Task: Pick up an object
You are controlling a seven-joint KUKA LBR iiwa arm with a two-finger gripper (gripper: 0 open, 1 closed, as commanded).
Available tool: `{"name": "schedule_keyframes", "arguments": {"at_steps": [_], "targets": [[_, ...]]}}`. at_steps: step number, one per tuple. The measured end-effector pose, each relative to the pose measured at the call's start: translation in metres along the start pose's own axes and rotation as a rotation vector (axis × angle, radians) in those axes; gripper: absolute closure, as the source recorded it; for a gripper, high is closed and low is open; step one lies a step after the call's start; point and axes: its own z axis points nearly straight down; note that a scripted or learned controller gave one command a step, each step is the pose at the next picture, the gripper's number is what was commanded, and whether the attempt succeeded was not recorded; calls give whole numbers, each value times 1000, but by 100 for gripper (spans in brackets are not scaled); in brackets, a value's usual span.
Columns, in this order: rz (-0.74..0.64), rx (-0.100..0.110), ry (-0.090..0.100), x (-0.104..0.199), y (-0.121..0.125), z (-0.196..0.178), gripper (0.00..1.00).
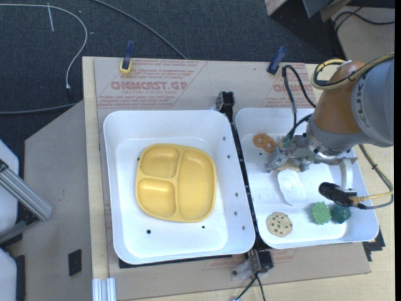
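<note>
A yellow plate [177, 182] with three sections lies flat in the middle of the left bin [119, 130]. In the right bin [301, 238], a small brown pretzel [264, 142] lies near the back edge. A white lump [291, 186] sits in the middle. A round cookie [279, 224] and a green broccoli piece [321, 212] lie near the front edge.

Robotics lab, clamped bench [156, 80], loose cables [62, 17], carpet floor [188, 17]

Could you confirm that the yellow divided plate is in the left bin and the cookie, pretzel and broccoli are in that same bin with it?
Not quite. The yellow divided plate is in the left bin, but the camera view shows the cookie, pretzel and broccoli in the right bin.
</note>
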Motion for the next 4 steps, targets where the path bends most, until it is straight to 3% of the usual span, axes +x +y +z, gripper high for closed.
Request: {"name": "schedule_keyframes", "arguments": {"at_steps": [1,3,4], "targets": [[1,-8,-1,0,2,-15,100],[-1,-12,-3,10,6,-123,100],[-5,-6,0,67,10,-119,100]]}}
